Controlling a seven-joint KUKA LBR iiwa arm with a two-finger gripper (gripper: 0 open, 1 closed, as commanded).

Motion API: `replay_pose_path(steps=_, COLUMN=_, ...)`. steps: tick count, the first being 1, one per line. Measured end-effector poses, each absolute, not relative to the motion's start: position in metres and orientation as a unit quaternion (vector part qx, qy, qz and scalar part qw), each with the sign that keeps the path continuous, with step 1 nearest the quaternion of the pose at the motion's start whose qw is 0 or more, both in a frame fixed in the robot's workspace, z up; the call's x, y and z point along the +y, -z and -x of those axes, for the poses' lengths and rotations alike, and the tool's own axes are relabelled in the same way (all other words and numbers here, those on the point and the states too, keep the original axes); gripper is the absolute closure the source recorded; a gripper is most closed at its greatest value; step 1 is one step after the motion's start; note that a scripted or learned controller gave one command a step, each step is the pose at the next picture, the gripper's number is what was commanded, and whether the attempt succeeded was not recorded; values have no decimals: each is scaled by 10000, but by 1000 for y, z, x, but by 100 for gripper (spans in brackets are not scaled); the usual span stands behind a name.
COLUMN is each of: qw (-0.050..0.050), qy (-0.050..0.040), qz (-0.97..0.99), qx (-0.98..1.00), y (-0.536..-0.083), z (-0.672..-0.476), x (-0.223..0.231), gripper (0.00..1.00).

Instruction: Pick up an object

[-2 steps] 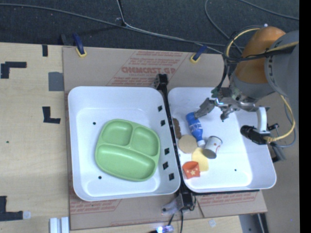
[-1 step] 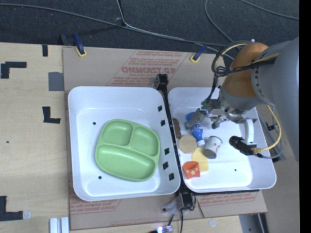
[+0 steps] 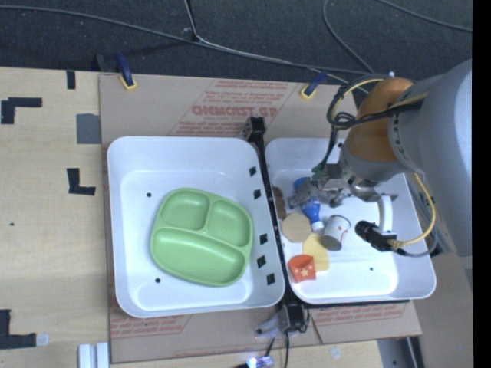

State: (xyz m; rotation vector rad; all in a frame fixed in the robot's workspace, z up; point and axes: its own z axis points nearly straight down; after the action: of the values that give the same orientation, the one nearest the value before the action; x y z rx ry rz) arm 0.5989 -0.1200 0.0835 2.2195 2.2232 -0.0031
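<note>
The gripper (image 3: 326, 188) hangs low over the blue bottle (image 3: 311, 208) in the right bin (image 3: 406, 278), but nothing is lifted yet, and its grip I cannot tell.

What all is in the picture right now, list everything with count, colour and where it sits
bins: 2, white, side by side on the bench
divided plate: 1, green, in the left bin
round disc: 1, tan, right bin near the divider
yellow piece: 1, yellow, right bin
orange block: 1, orange-red, right bin front
small cup: 1, white and grey, on its side, right bin
blue item: 1, blue, below the pincer
pincer: 1, grey, low over the right bin
</note>
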Motion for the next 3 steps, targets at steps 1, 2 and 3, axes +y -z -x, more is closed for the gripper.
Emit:
replay_pose_path(steps=1, qw=14, qy=4, qz=-7062, qx=7080, y=-96, z=-600, x=-120, gripper=100)
replay_pose_path(steps=2, qw=15, qy=-12, qz=-7064, qx=7078, y=-151, z=-609, x=-113, gripper=100)
replay_pose_path(steps=3, qw=12, qy=-9, qz=-7066, qx=7076, y=-194, z=-610, x=-110, gripper=100)
